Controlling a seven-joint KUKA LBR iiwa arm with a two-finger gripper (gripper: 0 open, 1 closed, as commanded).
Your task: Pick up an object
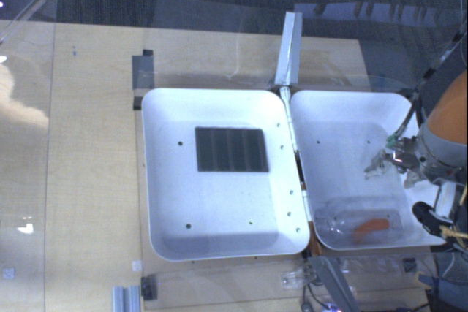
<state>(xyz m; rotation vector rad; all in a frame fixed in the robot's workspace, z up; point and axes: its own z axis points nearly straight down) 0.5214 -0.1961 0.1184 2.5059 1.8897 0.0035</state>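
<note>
1. Gripper [382, 163]: poised over right bin [336, 120], apparently positioned for a descent; grip state cannot be told.
2. Orange object [371, 227]: lies inside clear bottle [360, 221], near bin's front wall.
3. Left bin [164, 157]: holds dark panel [230, 150].

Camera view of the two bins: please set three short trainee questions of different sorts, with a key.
1. True or false: the dark ribbed panel lies in the left bin.
2. Which bin holds the clear bottle with something orange inside? A left, B right.
3. Fill in: the end effector hangs over the ____ bin.

Key: 1 true. 2 B, near the front wall of the right bin. 3 right.
</note>
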